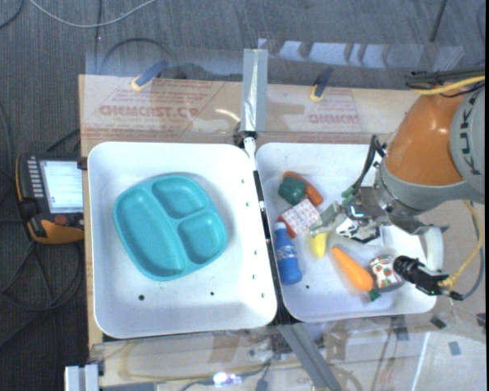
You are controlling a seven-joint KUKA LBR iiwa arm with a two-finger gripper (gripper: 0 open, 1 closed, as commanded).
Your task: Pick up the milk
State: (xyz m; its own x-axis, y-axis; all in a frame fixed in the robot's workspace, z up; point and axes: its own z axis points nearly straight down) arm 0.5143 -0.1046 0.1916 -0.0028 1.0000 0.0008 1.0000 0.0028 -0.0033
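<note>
A small white carton with red and green print, which I take for the milk [383, 271], lies near the front right of the right bin [326, 300]. My gripper [354, 223] hangs over the middle of that bin, up and to the left of the carton and apart from it. The arm's orange band and grey wrist hide the bin's back right part. Nothing shows in the gripper's grasp.
Around the gripper lie an orange carrot [352, 269], a yellow piece [318, 243], a red-and-white checkered box [300, 216], a blue bottle [287, 256] and a green piece [292, 190] beside an orange one. A teal divided plate [171, 225] sits in the left bin [114, 300].
</note>
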